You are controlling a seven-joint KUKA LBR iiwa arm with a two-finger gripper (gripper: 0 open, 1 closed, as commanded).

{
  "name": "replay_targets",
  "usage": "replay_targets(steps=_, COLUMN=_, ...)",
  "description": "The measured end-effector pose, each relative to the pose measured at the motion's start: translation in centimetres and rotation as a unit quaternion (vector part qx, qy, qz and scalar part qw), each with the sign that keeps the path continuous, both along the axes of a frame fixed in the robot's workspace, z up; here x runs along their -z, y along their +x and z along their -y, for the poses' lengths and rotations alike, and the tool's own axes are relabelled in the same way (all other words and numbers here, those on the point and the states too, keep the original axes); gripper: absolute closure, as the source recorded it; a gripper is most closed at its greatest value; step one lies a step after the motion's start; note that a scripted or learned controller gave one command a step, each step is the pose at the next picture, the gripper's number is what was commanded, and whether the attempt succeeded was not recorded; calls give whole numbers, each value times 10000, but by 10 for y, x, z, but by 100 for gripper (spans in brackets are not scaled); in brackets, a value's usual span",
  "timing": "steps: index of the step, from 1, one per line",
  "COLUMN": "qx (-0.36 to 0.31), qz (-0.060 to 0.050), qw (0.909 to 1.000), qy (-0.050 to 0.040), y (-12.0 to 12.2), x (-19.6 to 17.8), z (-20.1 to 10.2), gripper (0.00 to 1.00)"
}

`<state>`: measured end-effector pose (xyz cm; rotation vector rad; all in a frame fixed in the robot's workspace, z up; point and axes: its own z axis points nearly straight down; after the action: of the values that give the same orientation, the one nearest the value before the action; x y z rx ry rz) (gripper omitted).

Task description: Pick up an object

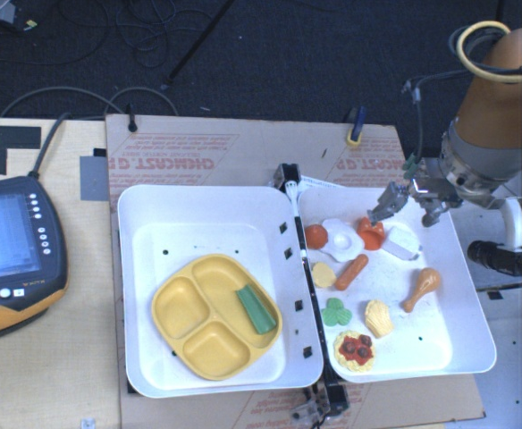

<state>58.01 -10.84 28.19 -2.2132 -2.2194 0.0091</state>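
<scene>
Two fingers of the gripper (410, 206) stand spread apart above the right bin (471, 329), nothing between them — a red toy piece (371, 233) lies just below the left fingertip (384, 211). Nearby lie a sausage (350, 271), a drumstick (421, 288) and a tomato (315, 236). Leftward, the other bin (145, 213) holds a yellow tray (176, 307).

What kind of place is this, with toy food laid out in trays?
Probably a robotics lab bench. A robot arm reaches over two white bins, plastic play food such as a chicken drumstick serves as practice objects, and a control pendant sits beside them.
</scene>
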Motion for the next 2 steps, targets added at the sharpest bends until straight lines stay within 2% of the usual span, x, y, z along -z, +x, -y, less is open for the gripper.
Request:
replay_targets(steps=1, qx=13, qz=-66, qw=10000, qy=24, y=-73, x=189, z=-17, gripper=0)
replay_targets(steps=2, qx=33, qz=-48, qw=10000, qy=18, y=-69, x=177, z=-14, gripper=100)
